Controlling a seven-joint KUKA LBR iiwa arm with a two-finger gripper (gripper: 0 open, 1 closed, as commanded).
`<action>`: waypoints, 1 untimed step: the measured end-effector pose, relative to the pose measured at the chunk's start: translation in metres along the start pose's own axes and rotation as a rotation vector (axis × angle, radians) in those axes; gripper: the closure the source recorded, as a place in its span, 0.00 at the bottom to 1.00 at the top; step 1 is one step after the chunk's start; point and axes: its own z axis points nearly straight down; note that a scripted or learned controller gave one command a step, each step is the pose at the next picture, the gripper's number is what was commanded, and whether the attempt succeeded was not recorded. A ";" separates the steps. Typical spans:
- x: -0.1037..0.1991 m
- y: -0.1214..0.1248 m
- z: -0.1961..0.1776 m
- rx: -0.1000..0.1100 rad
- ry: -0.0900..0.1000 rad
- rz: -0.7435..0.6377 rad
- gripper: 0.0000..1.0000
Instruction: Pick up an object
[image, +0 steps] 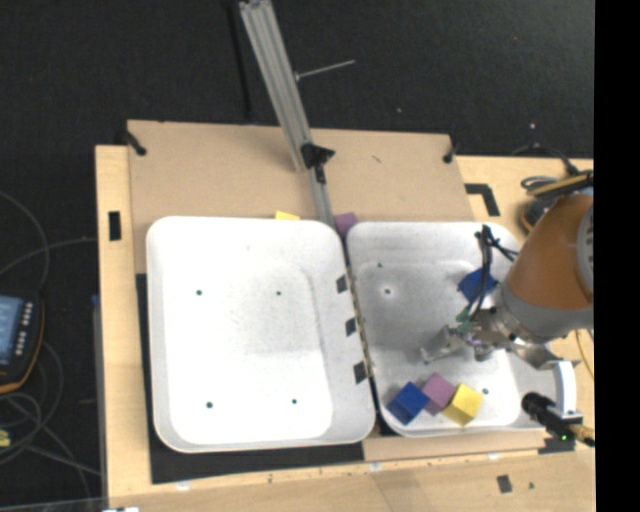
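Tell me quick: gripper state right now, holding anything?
Gripper: low over the right bin, above the blue cube, pink cube and yellow cube; open or shut cannot be told; no object seen held.

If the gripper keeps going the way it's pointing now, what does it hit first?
The gripper points leftward and down into the right bin. Its line looks free of blocks; it would likely meet bare bin floor first. The blue block, pink block and yellow block lie nearer the front wall, though depth is unclear.
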 end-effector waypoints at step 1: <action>-0.045 0.078 0.032 -0.013 -0.003 -0.007 0.00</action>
